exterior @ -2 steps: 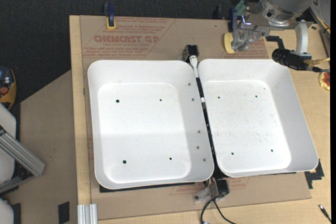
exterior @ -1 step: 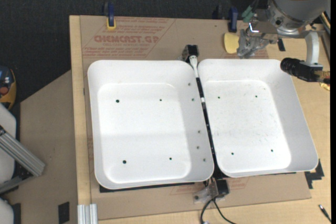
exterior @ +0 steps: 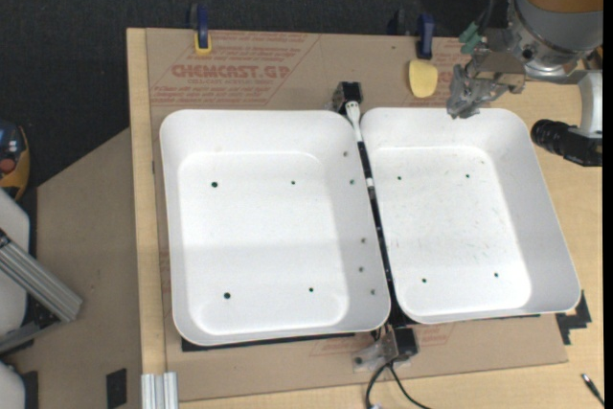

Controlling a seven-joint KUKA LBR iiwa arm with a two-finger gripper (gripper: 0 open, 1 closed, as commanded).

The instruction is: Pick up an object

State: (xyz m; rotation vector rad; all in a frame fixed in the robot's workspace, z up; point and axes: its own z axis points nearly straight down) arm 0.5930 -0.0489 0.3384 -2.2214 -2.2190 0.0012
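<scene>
A small pale yellow object [exterior: 422, 78] lies on the brown board just behind the far rim of the right bin [exterior: 546, 235]. My gripper [exterior: 465, 103] hangs over that bin's far rim, a short way to the right of the yellow object and apart from it. I see nothing held in it. The left bin [exterior: 177, 206] sits beside the right one, and both show bare white floors with small dark dots.
The bins rest on a brown board [exterior: 249, 67] clamped at the back by two blue clamps [exterior: 200, 18] [exterior: 425, 32]. A black clip [exterior: 347, 96] sits at the far end of the seam between the bins. Metal framing [exterior: 38, 287] stands at the left.
</scene>
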